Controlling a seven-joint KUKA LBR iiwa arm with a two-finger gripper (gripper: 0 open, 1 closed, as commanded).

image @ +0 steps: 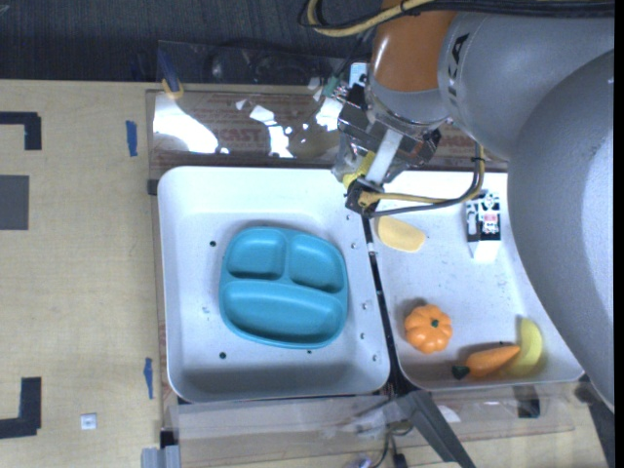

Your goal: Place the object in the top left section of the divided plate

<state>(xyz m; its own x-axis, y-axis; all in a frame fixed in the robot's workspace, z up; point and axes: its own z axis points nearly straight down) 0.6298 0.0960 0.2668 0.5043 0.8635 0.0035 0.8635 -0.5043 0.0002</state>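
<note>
Plate [284, 286], a smooth blue divided one with rounded corners, sits in the middle of the left bin [185, 261], white floor open on all its sides; its top left section lies bare. Near the front of the right bin [458, 271] lie an orange carrot [492, 359], touching a yellow banana [529, 344], and a ribbed little pumpkin [428, 328] just beside them. Farther back rest a pale yellow oval piece [401, 234] and a small white tag [484, 224] with unreadable print. The gripper [363, 195] hangs at the bins' shared edge; whether its jaws are spread or pressed together cannot be told.
</note>
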